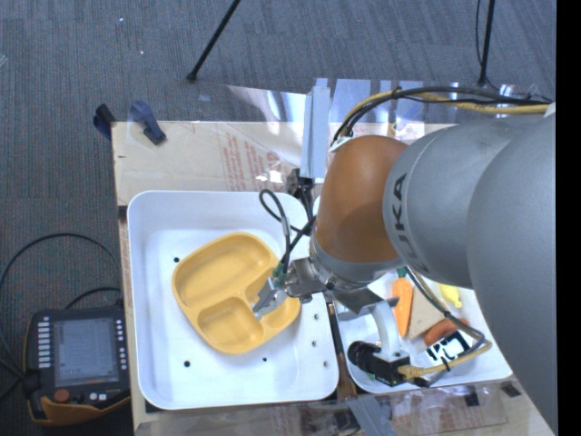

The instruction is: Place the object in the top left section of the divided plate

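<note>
You see the claw (270,300) over the right-hand edge of the yellow plastic divided plate (218,284) in the left white bin (154,234). Whether it pinches an object, you cannot tell. The top left section lies up-left of the claw.

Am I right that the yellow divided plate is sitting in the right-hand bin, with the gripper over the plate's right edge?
Not quite: the camera view shows the plate in the left bin, not the right one. The rest holds: the gripper is over the plate's right edge.
</note>
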